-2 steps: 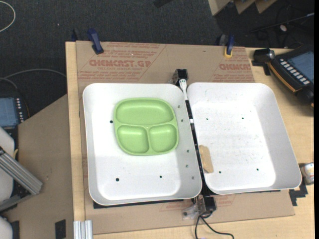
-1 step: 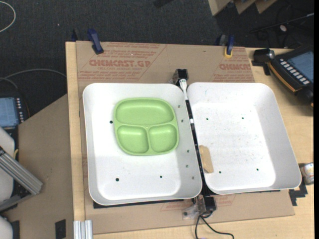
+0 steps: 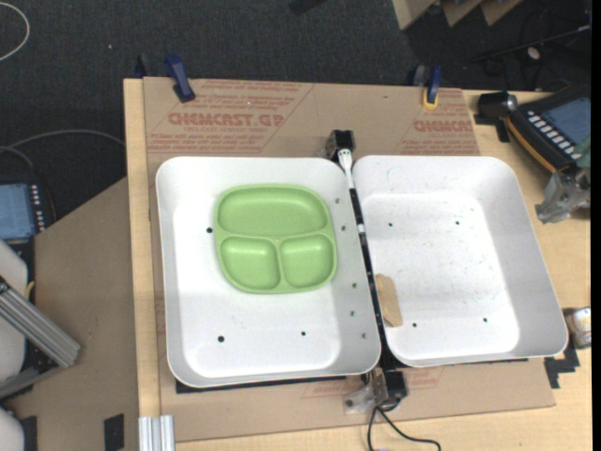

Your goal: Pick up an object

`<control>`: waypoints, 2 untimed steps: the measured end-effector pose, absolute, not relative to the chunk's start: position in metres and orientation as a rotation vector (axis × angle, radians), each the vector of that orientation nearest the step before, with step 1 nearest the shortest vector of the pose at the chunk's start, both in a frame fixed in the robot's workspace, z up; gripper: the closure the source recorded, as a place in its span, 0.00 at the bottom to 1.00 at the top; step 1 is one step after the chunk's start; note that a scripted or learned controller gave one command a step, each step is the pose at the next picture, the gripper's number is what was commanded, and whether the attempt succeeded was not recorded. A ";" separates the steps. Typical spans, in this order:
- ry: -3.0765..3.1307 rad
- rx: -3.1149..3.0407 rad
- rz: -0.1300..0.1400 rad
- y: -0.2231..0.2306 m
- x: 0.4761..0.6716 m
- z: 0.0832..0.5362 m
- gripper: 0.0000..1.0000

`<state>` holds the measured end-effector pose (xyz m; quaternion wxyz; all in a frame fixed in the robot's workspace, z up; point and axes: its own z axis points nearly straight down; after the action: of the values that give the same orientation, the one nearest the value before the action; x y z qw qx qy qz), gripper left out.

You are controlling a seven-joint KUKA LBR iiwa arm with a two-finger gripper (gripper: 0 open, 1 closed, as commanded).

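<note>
1. The left bin held the only thing worth picking: a green divided plate, lying flat, face up, in the bin's upper middle and well clear of the walls. To my eye that was the main trouble. It lay low and wide, so a grab from straight above would likely close on air or skate off the smooth plastic.
2. Its rim and the ridges between its three wells looked like the only places to pinch. A descent landing slightly off them would probably press into a well and shove the plate along the floor.
3. Where the two bins met, a scrap of tan tape lay on the edge. A program hunting for objects might mistake it for one.
4. The right bin showed just dark specks, so a try there would likely come up with nothing.
</note>
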<state>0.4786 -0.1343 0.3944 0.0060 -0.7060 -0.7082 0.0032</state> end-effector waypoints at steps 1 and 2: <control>-2.221 -2.211 0.006 -0.081 0.479 0.319 1.00; -2.238 -2.220 -0.018 -0.025 0.481 0.440 1.00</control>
<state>0.4805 -0.0252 0.4398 -0.0054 -0.7043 -0.7099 -0.0059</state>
